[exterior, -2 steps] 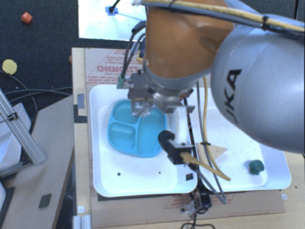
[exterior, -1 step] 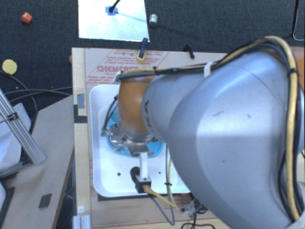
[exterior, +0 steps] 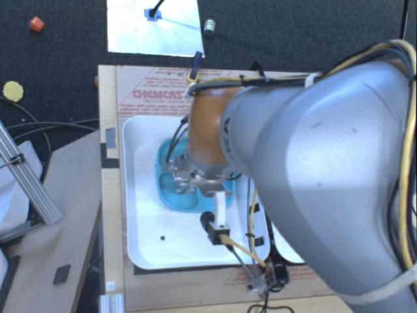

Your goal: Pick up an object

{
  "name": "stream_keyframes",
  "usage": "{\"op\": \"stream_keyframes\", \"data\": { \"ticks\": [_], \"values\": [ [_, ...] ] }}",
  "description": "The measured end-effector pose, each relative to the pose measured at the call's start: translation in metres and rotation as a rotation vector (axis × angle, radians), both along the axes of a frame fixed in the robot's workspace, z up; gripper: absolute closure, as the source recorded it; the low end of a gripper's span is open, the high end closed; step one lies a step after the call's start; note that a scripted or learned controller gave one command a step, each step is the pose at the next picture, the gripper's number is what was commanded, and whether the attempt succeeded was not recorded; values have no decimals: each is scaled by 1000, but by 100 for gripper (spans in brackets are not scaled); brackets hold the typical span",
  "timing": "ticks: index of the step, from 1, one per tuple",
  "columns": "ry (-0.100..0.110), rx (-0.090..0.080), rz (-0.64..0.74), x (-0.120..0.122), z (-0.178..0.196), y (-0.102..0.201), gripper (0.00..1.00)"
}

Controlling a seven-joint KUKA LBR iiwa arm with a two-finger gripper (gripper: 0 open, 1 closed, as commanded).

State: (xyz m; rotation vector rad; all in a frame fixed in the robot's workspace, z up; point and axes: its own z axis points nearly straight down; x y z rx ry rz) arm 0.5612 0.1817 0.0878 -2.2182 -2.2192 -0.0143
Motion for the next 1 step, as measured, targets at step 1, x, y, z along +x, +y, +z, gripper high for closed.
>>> {"op": "stream_keyframes", "data": {
  "ticks": [1],
  "values": [
    [-3,-10,5,-76,19,54,100]
  ]
}}
